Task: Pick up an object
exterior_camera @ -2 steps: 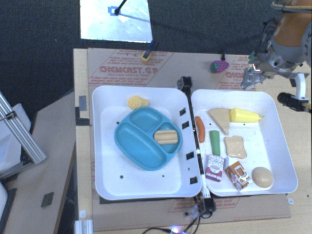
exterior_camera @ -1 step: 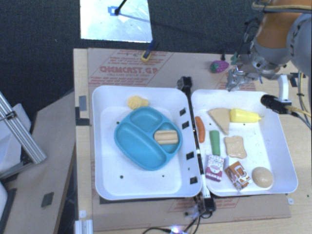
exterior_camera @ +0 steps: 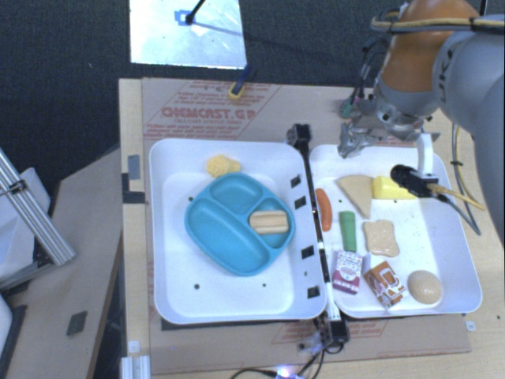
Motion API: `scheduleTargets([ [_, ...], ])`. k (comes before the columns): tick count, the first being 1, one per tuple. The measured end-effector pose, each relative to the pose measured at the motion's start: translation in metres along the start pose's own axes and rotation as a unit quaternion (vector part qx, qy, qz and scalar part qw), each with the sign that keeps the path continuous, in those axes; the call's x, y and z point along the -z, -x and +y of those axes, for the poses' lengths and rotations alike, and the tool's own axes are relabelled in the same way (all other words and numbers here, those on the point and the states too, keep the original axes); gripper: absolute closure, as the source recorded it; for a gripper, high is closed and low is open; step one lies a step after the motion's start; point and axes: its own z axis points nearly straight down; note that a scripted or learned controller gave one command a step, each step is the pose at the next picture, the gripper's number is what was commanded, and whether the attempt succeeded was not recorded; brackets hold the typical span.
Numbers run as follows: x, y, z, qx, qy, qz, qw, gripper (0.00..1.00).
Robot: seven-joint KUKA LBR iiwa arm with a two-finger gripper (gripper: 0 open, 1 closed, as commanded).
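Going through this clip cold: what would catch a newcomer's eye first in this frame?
Probably the blue divided plate in the left bin, with a tan bread-like roll in one of its compartments. Next, the grey arm's orange band at upper right, with the gripper hanging over the far edge of the right bin, where small toy foods lie scattered.

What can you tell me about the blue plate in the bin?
The blue plate looks like smooth plastic, rounded at the corners, with raised ridges dividing it into compartments. It lies flat but turned at a slant in the left bin. A tan bread roll rests in its right compartment. A yellow toy food sits just beyond its far edge.
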Motion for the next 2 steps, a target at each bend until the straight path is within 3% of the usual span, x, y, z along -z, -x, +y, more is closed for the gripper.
scheduleTargets([
  [1,0.0020,-0.0423,-0.0203,0.000,0.000,0.000,1.0000,1.00],
  [2,0.0036,-0.0387,-0.0205,-0.003,0.001,0.000,1.0000,1.00],
])
